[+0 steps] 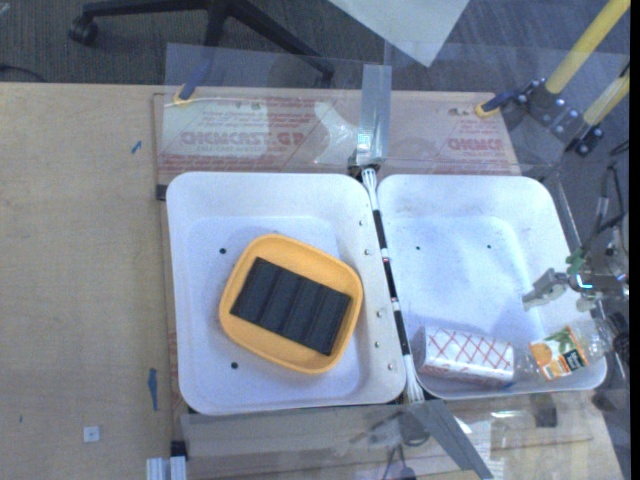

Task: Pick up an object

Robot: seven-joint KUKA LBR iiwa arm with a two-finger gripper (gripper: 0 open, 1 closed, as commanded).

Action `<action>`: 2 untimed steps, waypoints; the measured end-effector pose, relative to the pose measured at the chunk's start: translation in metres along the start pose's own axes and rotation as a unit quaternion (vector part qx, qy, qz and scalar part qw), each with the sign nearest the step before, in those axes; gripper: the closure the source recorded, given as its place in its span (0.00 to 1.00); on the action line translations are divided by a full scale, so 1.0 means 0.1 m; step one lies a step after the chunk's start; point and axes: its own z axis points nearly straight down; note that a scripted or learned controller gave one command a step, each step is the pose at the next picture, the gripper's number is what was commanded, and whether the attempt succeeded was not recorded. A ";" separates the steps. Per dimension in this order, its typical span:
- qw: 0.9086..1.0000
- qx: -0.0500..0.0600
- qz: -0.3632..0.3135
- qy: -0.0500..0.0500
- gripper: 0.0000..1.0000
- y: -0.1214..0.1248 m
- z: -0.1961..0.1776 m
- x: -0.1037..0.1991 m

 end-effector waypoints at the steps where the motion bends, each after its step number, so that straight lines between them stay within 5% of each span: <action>1: 0.996 -0.004 -0.093 0.000 0.00 0.00 0.94 0.03; 2: 1.000 0.000 -0.030 0.000 0.00 -0.02 0.35 -0.15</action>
